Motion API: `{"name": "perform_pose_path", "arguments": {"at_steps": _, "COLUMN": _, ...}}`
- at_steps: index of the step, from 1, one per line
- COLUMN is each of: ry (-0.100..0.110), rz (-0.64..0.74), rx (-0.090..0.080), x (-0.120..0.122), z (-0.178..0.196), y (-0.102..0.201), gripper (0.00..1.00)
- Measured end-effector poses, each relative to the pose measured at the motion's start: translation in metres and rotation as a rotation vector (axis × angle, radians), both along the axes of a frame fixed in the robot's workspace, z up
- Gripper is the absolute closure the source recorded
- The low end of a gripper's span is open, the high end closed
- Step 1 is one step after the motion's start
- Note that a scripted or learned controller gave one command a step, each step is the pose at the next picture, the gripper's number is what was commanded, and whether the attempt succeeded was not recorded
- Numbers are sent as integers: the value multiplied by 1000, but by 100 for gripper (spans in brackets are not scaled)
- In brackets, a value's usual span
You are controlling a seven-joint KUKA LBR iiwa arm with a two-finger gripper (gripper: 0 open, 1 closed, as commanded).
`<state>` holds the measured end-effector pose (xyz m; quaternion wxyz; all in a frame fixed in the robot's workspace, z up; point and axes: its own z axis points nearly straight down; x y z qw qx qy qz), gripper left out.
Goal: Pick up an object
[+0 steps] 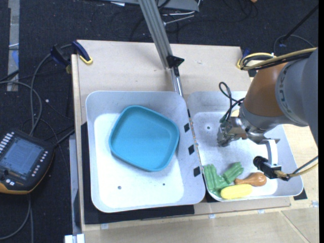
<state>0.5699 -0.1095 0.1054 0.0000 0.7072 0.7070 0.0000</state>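
Note:
My gripper point(226, 137) hangs over the middle of the right bin point(202, 120), pointing down, with nothing visible between its fingers. Below it, at the bin's front edge, lie a green toy vegetable point(221, 176), a yellow piece point(236, 191) and a brown drumstick-shaped piece point(251, 179). They sit close together, a short way in front of the gripper. A blue square plate point(144, 137) rests in the left bin point(101, 186).
A slanted metal pole point(158, 32) rises from the back of the bench between the bins. A black divider strip point(192, 148) runs along the seam of the two bins. A handheld pendant point(23, 161) lies on the floor at left.

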Motion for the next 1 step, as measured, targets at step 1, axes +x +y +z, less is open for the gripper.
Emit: {"name": "perform_pose_path", "arguments": {"at_steps": 1, "ry": -4, "rz": 0, "rx": -1, "x": 8, "z": 51, "y": -8, "gripper": 100}}
